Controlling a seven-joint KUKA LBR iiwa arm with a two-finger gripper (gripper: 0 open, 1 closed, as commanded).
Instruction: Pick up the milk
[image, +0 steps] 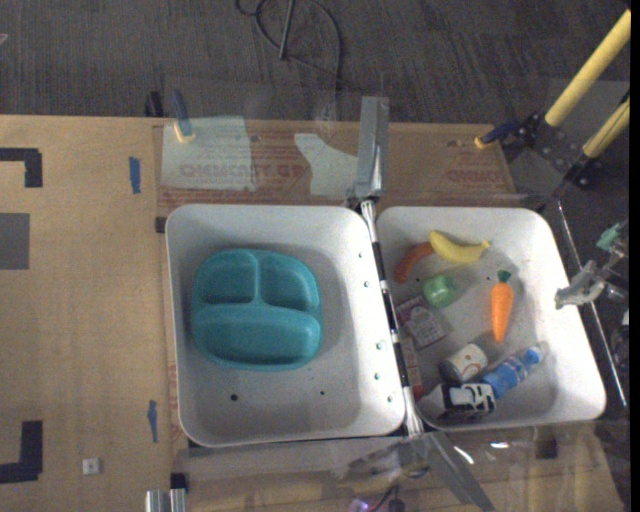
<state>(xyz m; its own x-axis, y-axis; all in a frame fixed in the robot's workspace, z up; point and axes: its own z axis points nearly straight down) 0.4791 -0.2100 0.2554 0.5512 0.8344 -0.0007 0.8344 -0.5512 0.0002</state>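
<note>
Nearest the camera, black-and-white milk carton (470, 396) lies on its side at right bin (575, 395) front edge, touching water bottle (511, 372). Carrot (501, 309), banana (457, 247), green item (438, 290) behind. Teal tray (257, 307) in left bin (200, 405). Hand (590, 283) at right rim, apart from milk; grip state unclear.

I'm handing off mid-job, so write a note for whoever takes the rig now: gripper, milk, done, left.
Gripper: at the right rim of the right bin, clear of the items.
Milk: probably the black-and-white carton lying at that bin's near edge, beside the water bottle.
Done: nothing; milk not lifted.
Left: reach it, grasp, lift.
</note>
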